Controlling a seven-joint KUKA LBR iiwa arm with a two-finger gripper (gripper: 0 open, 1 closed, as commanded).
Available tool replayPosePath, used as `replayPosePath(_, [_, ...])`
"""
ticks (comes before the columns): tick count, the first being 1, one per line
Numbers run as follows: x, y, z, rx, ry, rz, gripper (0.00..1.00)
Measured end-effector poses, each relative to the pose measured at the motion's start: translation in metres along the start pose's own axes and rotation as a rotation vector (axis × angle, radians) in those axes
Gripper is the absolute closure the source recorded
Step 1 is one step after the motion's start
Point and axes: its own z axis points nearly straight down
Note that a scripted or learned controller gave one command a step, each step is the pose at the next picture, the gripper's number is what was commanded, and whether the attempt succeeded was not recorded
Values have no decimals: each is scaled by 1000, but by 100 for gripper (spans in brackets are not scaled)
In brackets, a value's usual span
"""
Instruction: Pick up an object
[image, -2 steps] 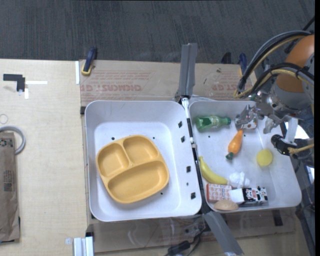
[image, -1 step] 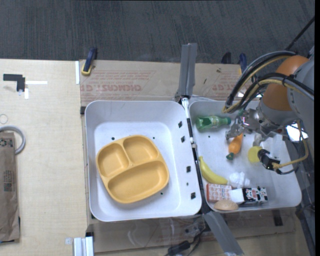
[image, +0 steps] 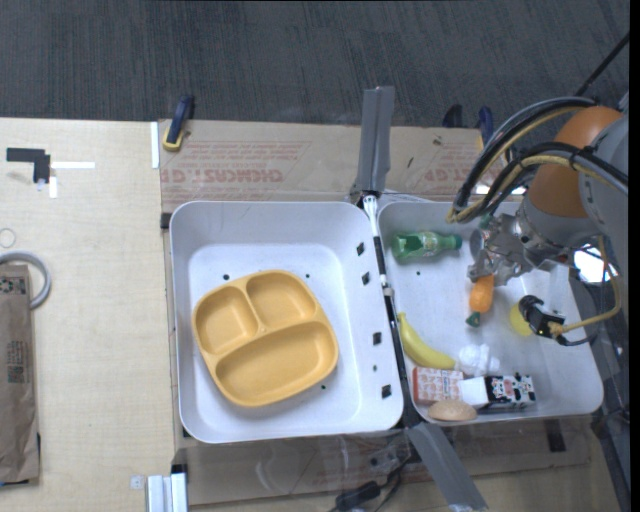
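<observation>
In the right bin (image: 440, 300) lies an orange carrot (image: 481, 296) with a green tip pointing toward the bin's front. My gripper (image: 490, 268) hangs directly over the carrot's upper end, touching or nearly touching it. A green bottle (image: 425, 244) lies on its side to the gripper's left near the back wall. A yellow banana (image: 422, 343) lies along the bin's left wall. A yellow lemon-like fruit (image: 520, 318) sits to the right of the carrot, partly behind a black cable clip.
At the right bin's front lie a white crumpled item (image: 478, 357), a red-and-white carton (image: 440, 383), a black-and-white pack (image: 510, 390) and a tan roll (image: 452, 410). The left bin (image: 190, 260) holds a yellow divided plate (image: 265, 338). Cables arch above the arm.
</observation>
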Motion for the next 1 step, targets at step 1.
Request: replayPosePath(1, [20,-65,-104,0,3,-10,100])
